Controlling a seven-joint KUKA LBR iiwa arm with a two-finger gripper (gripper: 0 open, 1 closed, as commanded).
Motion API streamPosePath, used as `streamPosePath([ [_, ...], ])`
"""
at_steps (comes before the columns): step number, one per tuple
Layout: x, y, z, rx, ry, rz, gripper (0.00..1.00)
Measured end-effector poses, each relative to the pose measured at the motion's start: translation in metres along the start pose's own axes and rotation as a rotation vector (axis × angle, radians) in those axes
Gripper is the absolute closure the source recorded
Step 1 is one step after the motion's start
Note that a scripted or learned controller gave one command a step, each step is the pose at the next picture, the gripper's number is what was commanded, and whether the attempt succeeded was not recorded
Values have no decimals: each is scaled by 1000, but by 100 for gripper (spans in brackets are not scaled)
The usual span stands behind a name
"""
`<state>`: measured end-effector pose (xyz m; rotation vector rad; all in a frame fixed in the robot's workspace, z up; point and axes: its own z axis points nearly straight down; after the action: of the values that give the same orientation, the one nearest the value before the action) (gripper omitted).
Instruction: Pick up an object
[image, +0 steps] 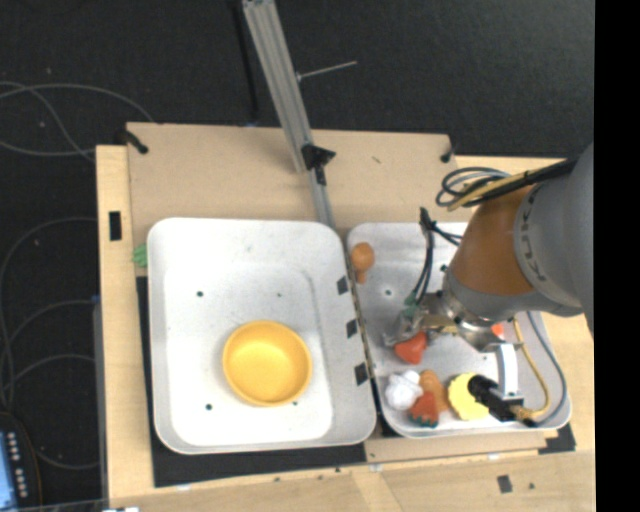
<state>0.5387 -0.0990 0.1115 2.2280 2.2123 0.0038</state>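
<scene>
The end effector (418, 325) is low in the right bin (395, 235), just above a red piece (410, 349) that lies on the bin floor. Whether it is released or clenched I cannot tell, as the wrist hides it. The red piece looks like the likeliest target. Nothing appears lifted, so I judge the pick not yet made: the grasp and the raise are both left to do.

Nearer the front rim lie a white lump (401, 390), an orange piece (430, 400) and a yellow piece (462, 396), packed close together. An orange ball (361, 257) sits at the bin's far left corner, well apart.

The left bin (230, 270) holds a yellow bowl (266, 362). Both bins rest on a tan worktop (210, 170). A metal post (285, 90) slants in from the top. Around it is a dark floor with loose cables (40, 110).
</scene>
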Motion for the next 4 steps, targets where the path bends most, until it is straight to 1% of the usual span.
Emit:
streamPosePath([
  [1, 2, 9, -47, -3, -1, -10, 100],
  [2, 1, 11, -97, -4, -1, -11, 100],
  [3, 56, 28, -105, 1, 1, -16, 100],
  [4, 115, 31, -119, 1, 2, -16, 100],
])
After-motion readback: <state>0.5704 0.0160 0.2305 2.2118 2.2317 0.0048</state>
